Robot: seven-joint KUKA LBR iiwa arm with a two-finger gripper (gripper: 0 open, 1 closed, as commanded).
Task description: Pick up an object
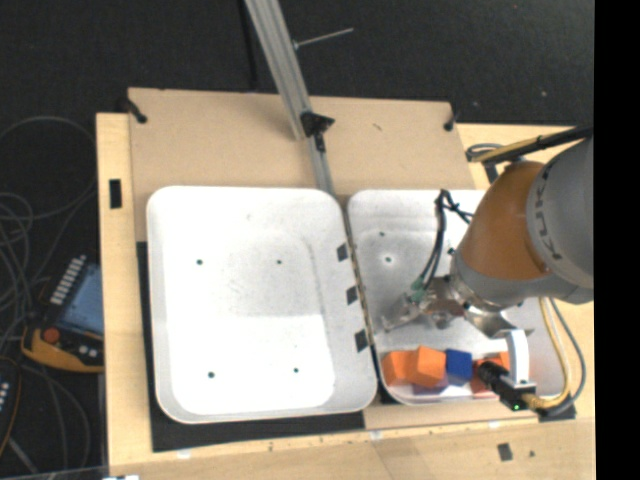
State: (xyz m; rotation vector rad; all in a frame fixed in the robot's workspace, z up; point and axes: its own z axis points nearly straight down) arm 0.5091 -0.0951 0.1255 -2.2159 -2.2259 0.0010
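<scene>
The arm's orange-banded wrist (505, 238) hangs over the right bin (392, 230), coming in from the right. My gripper (425, 306) points down and to the left near the bin's middle, close to the wall shared with the left bin. Just below it, at the bin's front edge, lie an orange block (415, 366) and a blue block (458, 364) side by side. A small red piece (484, 387) shows beside them, partly hidden by a black part of the arm. Nothing is visibly held.
The left bin (250, 298) sits beside the right one. A grey metal rail (285, 58) slants down from the top toward the gap between the bins. Cables and a handheld pendant (65, 333) lie off the bench at the left.
</scene>
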